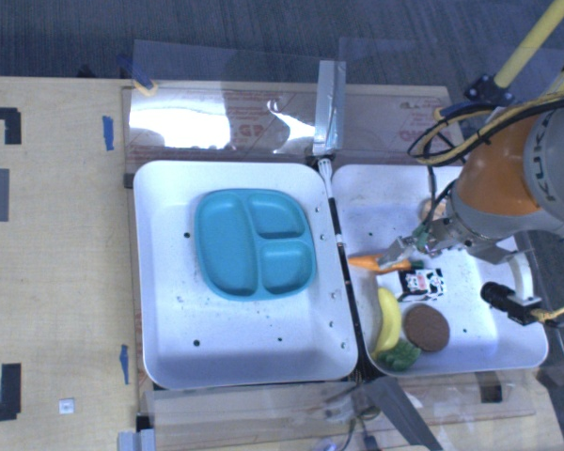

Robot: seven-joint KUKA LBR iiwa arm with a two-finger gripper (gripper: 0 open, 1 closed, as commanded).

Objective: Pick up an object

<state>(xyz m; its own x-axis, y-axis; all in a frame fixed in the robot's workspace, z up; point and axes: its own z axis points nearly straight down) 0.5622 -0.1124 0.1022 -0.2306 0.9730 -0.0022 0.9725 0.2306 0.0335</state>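
Robot gripper [402, 252] hovers over an orange carrot [376, 264] in the right bin [376, 195] (jaws' state unclear); banana [388, 319] nearby.

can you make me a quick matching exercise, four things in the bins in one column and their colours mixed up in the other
Things:
1. divided tray
2. banana
3. carrot
4. round disc

Colours:
a. orange
b. brown
c. blue
d. yellow

Pairs: 1-c, 2-d, 3-a, 4-b
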